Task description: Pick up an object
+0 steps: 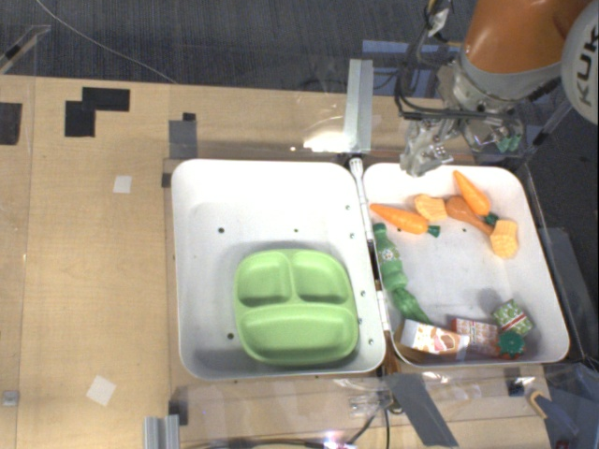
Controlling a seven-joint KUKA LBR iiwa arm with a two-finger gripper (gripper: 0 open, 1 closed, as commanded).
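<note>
**Hovering over the carrot bin**

Carrots [440, 211] lay bunched near the back of the right bin [547, 251], nothing btwn my fingers. My gripper [423, 157] hung just above that bin's back edge; couldn't tell if spread or closed. Green tray [295, 305] sat in the left bin [201, 251].

Brightness: even, fairly bright overhead light across the desk [84, 279].
Glare: a white hot spot on the desk just above the left bin [201, 213], beside the metal post [358, 106]; a small glint at the bottom edge.
Shadows: soft, faint grey under the green tray [295, 307].
Sharpness: mostly clear; claw [426, 152] slightly blurred.
Background: dark, dim carpet [215, 17].
</note>
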